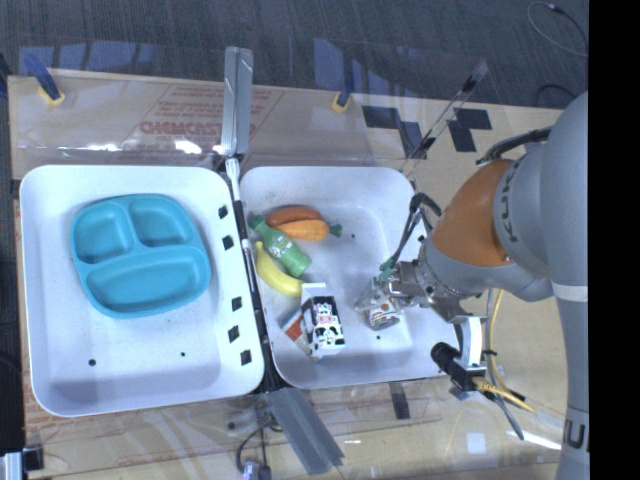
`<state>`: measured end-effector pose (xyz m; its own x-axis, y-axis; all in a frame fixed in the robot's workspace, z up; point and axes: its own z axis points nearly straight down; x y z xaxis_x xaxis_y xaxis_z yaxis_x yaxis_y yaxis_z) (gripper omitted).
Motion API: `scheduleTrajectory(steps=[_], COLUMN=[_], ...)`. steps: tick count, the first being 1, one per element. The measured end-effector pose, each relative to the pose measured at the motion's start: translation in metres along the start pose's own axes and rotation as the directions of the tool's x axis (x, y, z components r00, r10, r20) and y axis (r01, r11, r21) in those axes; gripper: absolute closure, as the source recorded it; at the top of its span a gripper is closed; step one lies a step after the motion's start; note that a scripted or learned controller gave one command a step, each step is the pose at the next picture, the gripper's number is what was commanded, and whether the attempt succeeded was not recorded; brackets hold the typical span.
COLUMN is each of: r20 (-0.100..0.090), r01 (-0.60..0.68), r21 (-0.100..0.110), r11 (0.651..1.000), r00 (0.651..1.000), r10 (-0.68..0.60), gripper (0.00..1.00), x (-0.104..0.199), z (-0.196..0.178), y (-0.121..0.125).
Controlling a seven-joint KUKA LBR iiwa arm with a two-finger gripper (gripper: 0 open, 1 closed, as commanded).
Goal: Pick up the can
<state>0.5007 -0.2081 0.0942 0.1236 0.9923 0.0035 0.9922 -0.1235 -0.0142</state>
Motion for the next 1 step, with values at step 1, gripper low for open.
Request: scheduleTrajectory(steps=[1], r20=[0.002], r01=[-0.052], r21=[-0.007], r11=[0.999], r00=[0.999], r10=[0.052], gripper=[1.0], x=[0.0594], z=[-0.1048], y=[-0.0069])
